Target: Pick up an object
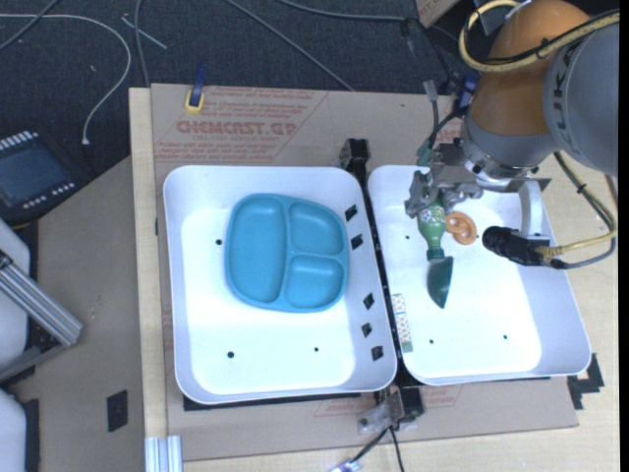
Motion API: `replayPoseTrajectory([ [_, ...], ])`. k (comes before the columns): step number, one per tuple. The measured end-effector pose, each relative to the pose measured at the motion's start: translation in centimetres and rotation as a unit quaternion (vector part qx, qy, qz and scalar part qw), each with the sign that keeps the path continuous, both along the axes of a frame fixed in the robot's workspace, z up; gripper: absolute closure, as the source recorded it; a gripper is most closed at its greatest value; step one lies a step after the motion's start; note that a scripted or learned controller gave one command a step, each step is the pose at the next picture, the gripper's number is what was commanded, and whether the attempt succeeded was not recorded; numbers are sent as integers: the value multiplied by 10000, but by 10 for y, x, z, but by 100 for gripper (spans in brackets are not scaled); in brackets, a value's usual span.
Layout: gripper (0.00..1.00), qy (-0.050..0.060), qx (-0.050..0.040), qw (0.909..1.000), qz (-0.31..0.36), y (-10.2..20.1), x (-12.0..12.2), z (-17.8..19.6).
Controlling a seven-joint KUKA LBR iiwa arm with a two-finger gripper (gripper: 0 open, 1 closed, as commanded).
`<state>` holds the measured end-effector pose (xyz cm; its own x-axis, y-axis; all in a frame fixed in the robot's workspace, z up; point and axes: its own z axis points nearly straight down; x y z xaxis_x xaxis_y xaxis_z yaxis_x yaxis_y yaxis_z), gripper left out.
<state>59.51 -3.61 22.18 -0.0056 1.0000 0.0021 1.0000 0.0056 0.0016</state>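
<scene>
1. Green trowel-shaped toy [436, 264] in right bin [511, 347], just under the fingers [429, 211].
2. Cannot tell if clenched or released.
3. Advisable: close on the handle, lift straight, avoid the orange piece [460, 227] beside.

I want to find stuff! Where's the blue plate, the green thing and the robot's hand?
Blue plate [285, 254], camera view: middle ridge between its compartments.
Green thing [438, 281], camera view: its wide dark lower end.
Hand [429, 203], camera view: between the fingertips.
</scene>
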Motion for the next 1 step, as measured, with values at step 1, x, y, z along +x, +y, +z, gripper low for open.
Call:
replayPoseTrajectory([
  [1,100,6,2,10000,2,55,9,-9],
])
